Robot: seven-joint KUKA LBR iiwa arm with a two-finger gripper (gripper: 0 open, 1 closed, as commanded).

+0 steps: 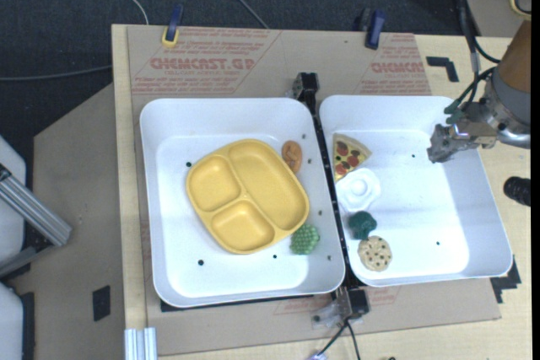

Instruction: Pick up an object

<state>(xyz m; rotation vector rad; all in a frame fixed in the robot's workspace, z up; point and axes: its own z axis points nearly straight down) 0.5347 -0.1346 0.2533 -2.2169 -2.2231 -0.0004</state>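
Observation:
My gripper hangs over the right bin's upper right part, well away from the toys. Along that bin's left side lie a pizza slice, a white cup-like piece, a dark green toy and a speckled cookie. In the left bin a yellow divided plate lies tilted, with a small brown pastry at its upper right and a green broccoli-like toy at its lower right. Nothing shows between my fingers.
A black clamp sits at the top of the seam between the bins, another at the bottom. Blue clips hold the cardboard's far edge. Cables run at the upper right.

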